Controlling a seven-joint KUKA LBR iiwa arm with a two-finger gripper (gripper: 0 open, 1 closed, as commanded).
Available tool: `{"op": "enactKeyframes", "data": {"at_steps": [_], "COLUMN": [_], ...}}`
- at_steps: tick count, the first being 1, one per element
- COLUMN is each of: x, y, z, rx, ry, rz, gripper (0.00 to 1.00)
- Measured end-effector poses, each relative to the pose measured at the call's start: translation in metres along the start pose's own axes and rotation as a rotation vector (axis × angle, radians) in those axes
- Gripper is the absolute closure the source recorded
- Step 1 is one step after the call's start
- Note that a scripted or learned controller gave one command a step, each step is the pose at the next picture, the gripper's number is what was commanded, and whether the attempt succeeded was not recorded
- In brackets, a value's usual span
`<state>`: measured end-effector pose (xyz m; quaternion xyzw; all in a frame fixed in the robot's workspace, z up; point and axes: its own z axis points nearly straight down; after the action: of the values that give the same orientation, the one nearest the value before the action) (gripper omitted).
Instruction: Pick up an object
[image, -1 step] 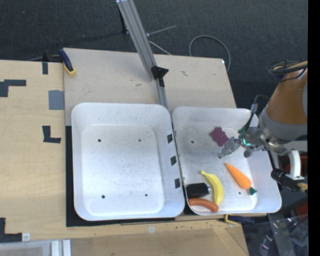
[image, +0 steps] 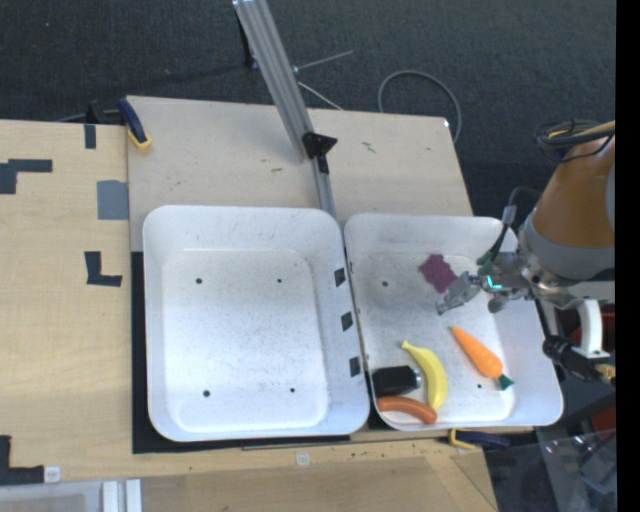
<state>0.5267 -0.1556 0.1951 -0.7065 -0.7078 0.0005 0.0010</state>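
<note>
From the right the arm (image: 575, 215) reaches over the right bin (image: 400, 245), its jaws' state unclear, gripper (image: 462, 293) just beside a purple block (image: 436, 270), with carrot (image: 478, 352), banana (image: 430, 371), black block (image: 394, 380) and sausage (image: 407, 408) nearer the front rim.

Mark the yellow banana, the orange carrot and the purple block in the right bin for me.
yellow banana (image: 432, 370): camera view, middle of its curved body.
orange carrot (image: 476, 351): camera view, middle of its orange body.
purple block (image: 436, 270): camera view, centre of its top face.
</note>
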Motion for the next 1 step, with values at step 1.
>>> {"op": "enactKeyframes", "data": {"at_steps": [1], "x": [-0.0033], "y": [0.0015], "z": [0.0443], "rx": [0.004], "ry": [0.0], "rz": [0.001], "gripper": [0.0]}}
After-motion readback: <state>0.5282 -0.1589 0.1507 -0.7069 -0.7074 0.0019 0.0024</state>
